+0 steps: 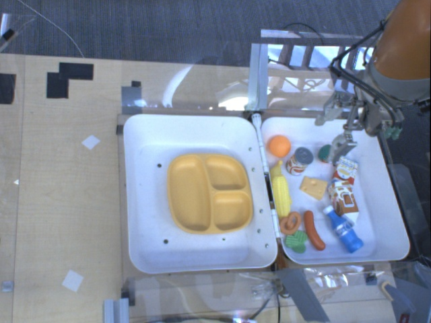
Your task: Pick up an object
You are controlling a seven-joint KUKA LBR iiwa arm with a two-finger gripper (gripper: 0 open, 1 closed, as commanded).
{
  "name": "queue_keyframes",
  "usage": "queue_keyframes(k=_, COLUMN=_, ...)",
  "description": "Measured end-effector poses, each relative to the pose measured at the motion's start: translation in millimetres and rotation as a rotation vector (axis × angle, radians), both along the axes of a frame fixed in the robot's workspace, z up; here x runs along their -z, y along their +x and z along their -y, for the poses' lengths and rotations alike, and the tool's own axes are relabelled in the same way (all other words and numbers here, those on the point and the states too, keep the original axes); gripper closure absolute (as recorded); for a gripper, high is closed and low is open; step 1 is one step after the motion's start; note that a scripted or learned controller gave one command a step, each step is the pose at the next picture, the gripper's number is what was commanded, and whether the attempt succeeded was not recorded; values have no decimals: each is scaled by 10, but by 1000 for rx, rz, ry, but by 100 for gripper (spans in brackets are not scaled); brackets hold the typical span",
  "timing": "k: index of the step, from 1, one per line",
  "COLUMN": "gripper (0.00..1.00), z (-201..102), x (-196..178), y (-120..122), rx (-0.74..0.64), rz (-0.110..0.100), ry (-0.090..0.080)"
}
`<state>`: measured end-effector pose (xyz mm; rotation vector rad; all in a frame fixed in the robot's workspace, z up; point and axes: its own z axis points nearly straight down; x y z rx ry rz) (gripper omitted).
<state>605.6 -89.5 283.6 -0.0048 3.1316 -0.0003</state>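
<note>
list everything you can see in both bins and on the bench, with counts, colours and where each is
bins: 2, white, side by side on the bench
divided plate: 1, yellow, left bin
orange: 1, orange, right bin, far left corner
can: 1, grey lid, beside the orange
corn: 1, yellow, right bin's left wall
cheese wedge: 1, yellow, right bin middle
sausage: 1, red, near side
bottle: 1, blue, near right
carton: 1, white and brown, right
gripper: 1, grey, above right bin's far side

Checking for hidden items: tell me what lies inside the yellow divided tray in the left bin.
The yellow divided tray sits in the left bin. Its three compartments show nothing inside. Whatever lies underneath the tray is covered and cannot be seen.
</note>
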Motion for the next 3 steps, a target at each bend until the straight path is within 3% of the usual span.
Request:
queue_keyframes(k=1, gripper=0, z=-839, x=156, y=-30, rx=-116, rz=-1, ry=3)
queue_keyframes(k=2, gripper=0, z=158, x=974, y=-884, rx=-212, rz=-8, ry=-3)
queue_keyframes(k=3, gripper=0, z=969, x=1846, y=-1128, rx=-105, rz=-11, ry=0)
